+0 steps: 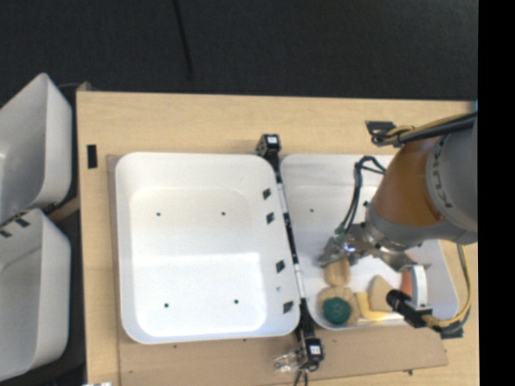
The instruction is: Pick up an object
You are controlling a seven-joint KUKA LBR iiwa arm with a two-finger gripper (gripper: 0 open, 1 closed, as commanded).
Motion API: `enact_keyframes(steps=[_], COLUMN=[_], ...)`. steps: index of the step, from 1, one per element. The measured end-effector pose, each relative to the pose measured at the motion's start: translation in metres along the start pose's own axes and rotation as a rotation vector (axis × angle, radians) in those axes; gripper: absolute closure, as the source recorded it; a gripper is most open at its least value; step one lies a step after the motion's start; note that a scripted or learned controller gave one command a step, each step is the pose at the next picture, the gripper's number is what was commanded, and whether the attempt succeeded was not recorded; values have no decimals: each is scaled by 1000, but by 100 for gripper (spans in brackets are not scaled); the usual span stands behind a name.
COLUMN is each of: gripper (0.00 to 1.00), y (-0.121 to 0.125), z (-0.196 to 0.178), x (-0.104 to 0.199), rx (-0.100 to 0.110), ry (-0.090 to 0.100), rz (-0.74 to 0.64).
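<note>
Reaching in from the right over the right bin (322, 175), with the arm (418, 191) low and the gripper (338, 252) set just above a tan lump (338, 273) near the bin's front; approach step by the look of it, grasp not yet shown, and impossible to tell how the end effector stands. Next: a straight descent onto the tan lump, keeping off the green ball (336, 308) and pale yellow piece (366, 302) crowded just beside it, with an orange-and-white item (417, 284) nearby.

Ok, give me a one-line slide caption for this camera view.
Arm's hand low in the right bin above a tan lump, beside a green ball; left bin alongside.
</note>
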State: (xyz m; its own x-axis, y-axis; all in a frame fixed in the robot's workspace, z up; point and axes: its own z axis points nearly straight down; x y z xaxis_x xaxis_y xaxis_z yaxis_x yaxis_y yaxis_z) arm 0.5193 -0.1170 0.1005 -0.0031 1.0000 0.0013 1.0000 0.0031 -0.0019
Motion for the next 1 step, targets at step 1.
enact_keyframes(steps=[1], gripper=[100], y=[-30], z=[-104], x=[62], rx=[-5], ry=[0], rz=[-3])
